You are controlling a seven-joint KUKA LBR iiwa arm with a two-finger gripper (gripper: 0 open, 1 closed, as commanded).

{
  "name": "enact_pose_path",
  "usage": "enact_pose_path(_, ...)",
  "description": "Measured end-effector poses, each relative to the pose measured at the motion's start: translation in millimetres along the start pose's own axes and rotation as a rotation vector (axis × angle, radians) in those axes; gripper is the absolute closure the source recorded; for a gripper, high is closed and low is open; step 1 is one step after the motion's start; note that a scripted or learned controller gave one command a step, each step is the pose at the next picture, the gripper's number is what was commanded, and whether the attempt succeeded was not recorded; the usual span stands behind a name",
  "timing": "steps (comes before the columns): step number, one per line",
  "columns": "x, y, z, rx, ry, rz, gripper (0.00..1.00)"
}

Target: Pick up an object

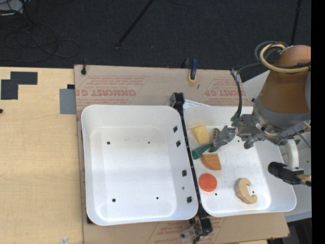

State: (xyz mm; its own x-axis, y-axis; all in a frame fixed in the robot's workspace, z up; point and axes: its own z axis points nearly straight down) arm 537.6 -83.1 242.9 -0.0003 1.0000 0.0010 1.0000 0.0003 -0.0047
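Observation:
The right bin (pixel 274 200) holds several small objects. A pale yellow block (pixel 201 134) lies near its left wall, with a green piece (pixel 200 150) just below it. An orange wedge (pixel 212 161) sits under that, a red disc (pixel 207 182) lower down, and a tan curved piece (pixel 246 191) toward the front right. My gripper (pixel 221 137) hangs low in the bin, right of the yellow block and at the upper right end of the green piece. It partly hides that end, and I see nothing clearly held.
The left bin (pixel 91 136) lies beside the right one, with a black divider with clips (pixel 184 151) between them. The arm's grey and orange wrist (pixel 284 93) looms over the right bin's back right corner. Cables (pixel 237 93) trail by it.

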Motion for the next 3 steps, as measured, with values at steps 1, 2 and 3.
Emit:
enact_pose_path(1, -5, -32, 143, 0.010, 0.002, 0.002, 0.00)
enact_pose_path(2, -36, 46, 156, -0.007, -0.003, -0.003, 0.00)
enact_pose_path(3, -36, 42, 145, 0.000, 0.000, 0.004, 1.00)
